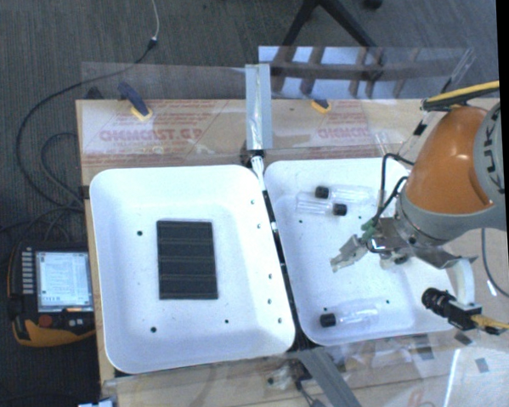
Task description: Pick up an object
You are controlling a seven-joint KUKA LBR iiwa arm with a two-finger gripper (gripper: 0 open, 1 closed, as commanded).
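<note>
**A:** Where do I find the pincer, and what does it hold?

**B:** I see the gripper (346, 253) over the middle of the right bin (290, 239), at the end of the grey arm (444, 176) with its orange band, reaching in from the right. Its two fingers (341, 258) point left and are parted somewhat; nothing lies between them. I cannot tell whether the tips touch the bin floor.

**A:** What does that bin contain?

**B:** Three clear tubes with black caps. Two lie close together above the fingers: the upper tube (339, 190), and the second tube (321, 208) just below it with its cap to the right. The third tube (352, 314) lies near the lower rim, cap to the left, well apart from the pincer. Any of these can serve as the object to pick; none is touched.

**A:** And the neighbouring container?

**B:** I note the left bin (118, 205), touching the right one along the centre. A dark ribbed rectangular pad (187, 259) lies flat at its middle.

**A:** Beyond the bins?

**B:** A handheld control pendant (51, 290) rests on the floor to the left.
</note>
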